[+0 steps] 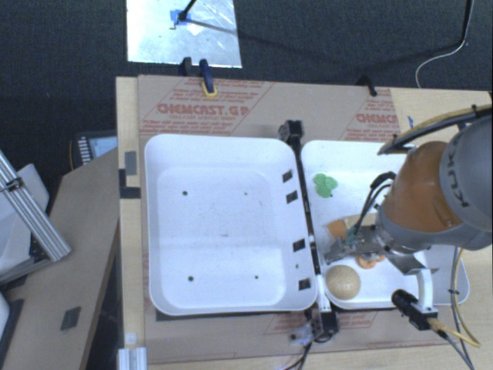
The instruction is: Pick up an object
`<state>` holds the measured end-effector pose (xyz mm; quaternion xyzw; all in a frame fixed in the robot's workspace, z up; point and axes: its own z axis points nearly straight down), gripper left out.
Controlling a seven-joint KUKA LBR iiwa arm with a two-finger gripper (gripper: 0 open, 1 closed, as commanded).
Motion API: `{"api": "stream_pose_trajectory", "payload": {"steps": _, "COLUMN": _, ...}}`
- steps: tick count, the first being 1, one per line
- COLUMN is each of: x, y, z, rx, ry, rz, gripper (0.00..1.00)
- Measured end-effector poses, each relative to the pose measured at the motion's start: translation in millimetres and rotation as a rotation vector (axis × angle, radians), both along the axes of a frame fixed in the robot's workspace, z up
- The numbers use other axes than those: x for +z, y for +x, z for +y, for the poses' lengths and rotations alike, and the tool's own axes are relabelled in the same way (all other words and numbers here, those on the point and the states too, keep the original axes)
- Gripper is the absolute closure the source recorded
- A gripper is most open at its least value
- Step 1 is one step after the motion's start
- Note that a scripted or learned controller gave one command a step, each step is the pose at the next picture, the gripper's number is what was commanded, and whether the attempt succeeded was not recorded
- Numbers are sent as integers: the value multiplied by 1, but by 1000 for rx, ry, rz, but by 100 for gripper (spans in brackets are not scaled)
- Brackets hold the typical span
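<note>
We see the arm (431, 195) reaching in from the right and bending low over the right bin (350, 160), with its claw (353, 243) down among the things there. It appears to be at the reaching step, not yet the lift. We cannot tell how the claw stands, nor whether anything sits in it. The candidates lie close together: a tan ball (343, 281) at the near left corner of that bin, an orange piece (339, 227) just left of the claw, a small orange bit (370, 261) just beside it on the near side, and a green thing (325, 184) farther off. Next, we judge, the claw must settle on one piece and close before rising. The left bin (223, 222) is white, with a few dark specks. Both bins rest on a brown board (223, 106) on the tabletop; dark carpet (62, 52) and a shiny sheet (185, 21) lie beyond.
</note>
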<state>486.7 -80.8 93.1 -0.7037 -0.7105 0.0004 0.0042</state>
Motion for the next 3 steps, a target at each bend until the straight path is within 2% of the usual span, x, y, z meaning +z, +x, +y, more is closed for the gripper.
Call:
{"api": "stream_pose_trajectory", "payload": {"steps": 1, "x": 15, "y": 2, "z": -6, "rx": -7, "ry": -6, "rz": -9, "gripper": 100}}
{"api": "stream_pose_trajectory", "payload": {"steps": 2, "x": 161, "y": 4, "z": 37, "rx": 0, "ry": -4, "rz": -25, "gripper": 100}}
{"api": "stream_pose_trajectory", "payload": {"steps": 3, "x": 273, "y": 13, "z": 86, "rx": 1, "ry": -3, "rz": -23, "gripper": 100}}
